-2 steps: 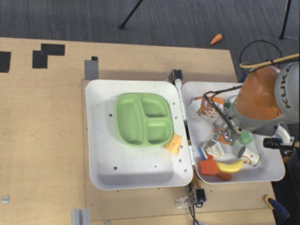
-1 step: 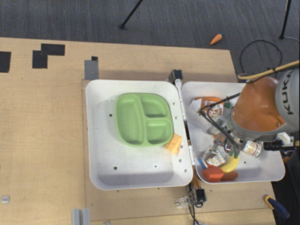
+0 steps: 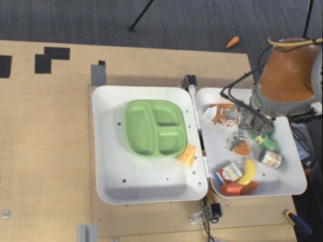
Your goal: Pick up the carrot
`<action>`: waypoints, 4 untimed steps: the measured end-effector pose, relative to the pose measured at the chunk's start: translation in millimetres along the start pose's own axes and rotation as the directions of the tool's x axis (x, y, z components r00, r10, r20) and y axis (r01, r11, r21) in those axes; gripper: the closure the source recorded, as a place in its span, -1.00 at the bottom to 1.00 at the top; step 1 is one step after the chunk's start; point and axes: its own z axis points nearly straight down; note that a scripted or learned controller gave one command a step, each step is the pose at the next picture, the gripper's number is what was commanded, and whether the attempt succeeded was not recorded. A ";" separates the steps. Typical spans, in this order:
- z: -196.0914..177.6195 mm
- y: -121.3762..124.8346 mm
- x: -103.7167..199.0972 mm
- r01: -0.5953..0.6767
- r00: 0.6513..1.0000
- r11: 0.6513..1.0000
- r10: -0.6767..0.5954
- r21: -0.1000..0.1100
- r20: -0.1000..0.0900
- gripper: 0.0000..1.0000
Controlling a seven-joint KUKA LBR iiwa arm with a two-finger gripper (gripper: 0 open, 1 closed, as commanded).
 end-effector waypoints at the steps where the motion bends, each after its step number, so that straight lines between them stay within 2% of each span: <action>1: 89.8 -9.6 12.6 0.043 0.999 0.999 -0.043 0.000 -0.001 -1.00; 2: -81.2 -8.5 -31.5 0.264 0.965 0.965 -0.264 0.001 0.004 -1.00; 3: -12.9 25.2 48.2 0.333 0.943 0.943 -0.333 -0.002 -0.004 -1.00; 4: 0.9 4.7 -49.2 0.240 0.971 0.971 -0.240 -0.001 -0.001 -1.00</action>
